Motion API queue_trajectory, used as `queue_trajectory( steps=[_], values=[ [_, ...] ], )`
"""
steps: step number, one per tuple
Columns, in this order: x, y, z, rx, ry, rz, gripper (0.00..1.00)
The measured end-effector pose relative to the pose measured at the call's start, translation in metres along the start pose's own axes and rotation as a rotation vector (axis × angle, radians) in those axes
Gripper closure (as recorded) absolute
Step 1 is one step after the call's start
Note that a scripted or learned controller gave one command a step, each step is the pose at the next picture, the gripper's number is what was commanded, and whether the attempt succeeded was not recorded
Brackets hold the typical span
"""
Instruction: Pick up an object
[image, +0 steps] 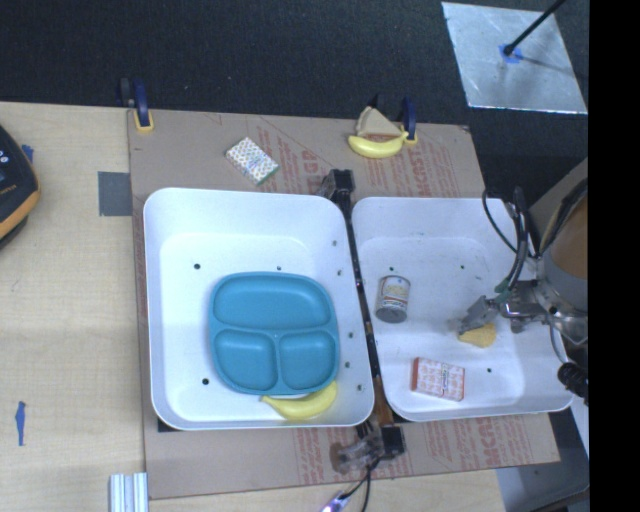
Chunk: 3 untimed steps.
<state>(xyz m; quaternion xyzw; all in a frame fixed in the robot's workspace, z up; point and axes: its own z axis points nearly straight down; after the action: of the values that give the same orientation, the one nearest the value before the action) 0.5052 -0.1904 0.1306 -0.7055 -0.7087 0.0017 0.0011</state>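
Note:
The right bin (400, 225) holds a small tin can (393, 298) standing near its left wall, a flat red-and-white box (438, 379) near its front, and a small yellow wedge (479, 337) toward its right side. My gripper (487, 313) reaches in from the right and sits low in this bin, right above and against the yellow wedge. In the left bin (175, 215) lies a blue divided plate (272, 331), and a yellow banana (302, 404) rests along the plate's front edge.
Behind the bins, a second banana with a wedge-shaped item (378, 136) and a small patterned packet (251, 160) lie on the cardboard. A yellow-and-black device (12, 185) sits at the far left. Black cables (515, 235) loop over the right bin's rim.

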Motion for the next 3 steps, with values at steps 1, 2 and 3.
queue_trajectory(
  steps=[1, 2, 3],
  values=[
    [-0.002, 0.033, 0.039, -0.002, 0.000, -0.001, 0.00],
    [-0.011, -0.015, 0.039, 0.000, 0.001, 0.000, 0.00],
    [-0.008, 0.066, 0.038, -0.003, 0.001, 0.000, 0.00]
  ],
)
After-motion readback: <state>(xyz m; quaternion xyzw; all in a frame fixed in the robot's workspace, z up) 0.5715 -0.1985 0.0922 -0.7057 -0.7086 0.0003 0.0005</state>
